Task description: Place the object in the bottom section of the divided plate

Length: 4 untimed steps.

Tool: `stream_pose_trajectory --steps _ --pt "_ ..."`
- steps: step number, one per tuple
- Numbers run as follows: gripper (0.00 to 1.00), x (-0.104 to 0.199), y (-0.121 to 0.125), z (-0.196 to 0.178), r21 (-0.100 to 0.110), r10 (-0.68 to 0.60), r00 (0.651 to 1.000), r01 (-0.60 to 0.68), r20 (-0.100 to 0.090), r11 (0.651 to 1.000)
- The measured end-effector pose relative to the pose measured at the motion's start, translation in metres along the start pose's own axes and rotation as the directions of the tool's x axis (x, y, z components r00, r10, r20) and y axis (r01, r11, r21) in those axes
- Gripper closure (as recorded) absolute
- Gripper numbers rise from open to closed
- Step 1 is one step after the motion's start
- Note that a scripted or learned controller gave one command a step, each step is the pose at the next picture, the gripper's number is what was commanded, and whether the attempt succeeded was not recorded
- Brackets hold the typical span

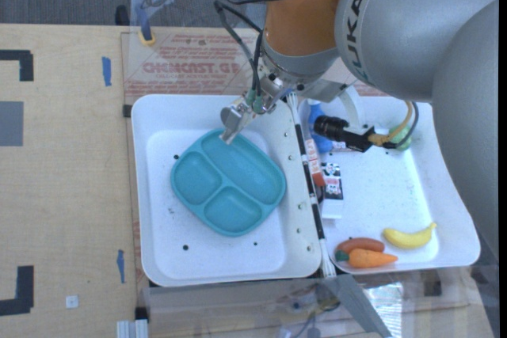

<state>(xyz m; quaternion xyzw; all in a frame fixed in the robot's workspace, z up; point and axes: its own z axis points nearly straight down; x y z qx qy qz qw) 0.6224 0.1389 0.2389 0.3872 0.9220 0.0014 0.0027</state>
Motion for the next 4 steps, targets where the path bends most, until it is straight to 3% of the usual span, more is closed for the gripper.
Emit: stream_pose_trajectory --steps 1,2,3,4 --pt "1.00 0.000 0.002 -0.011 -0.005 -0.002 1.000 0.002 0.004 1.000" --pt "1.00 0.048 -0.051 0.035 0.006 0.154 0.988 -0.154 -0.004 0.988" --pt "1.00 0.090 -0.010 0.052 0.003 0.126 0.992 -0.126 -0.002 0.992" --pt "1.00 -0.001 -0.057 0.009 0.003 0.219 0.976 -0.219 -0.001 0.976"
